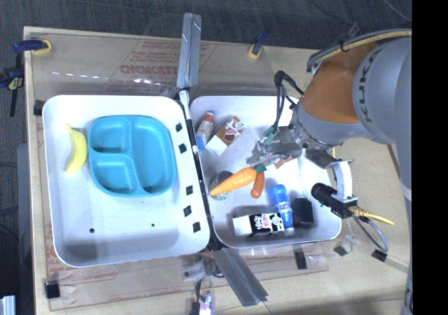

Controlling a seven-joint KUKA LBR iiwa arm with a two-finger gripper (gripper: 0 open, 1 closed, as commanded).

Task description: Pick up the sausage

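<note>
Camera view: claw (274, 151) above the sausage (258, 184), its grip impossible to tell, carrot (234, 180) alongside

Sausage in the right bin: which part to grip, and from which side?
Grip the sausage at its lower half, coming straight down from above, fingers closing across its short width. It lies roughly along the view's vertical, its top end close under the hand. The carrot presses its left side and the blue bottle sits just right, so clearance is tight.
</note>
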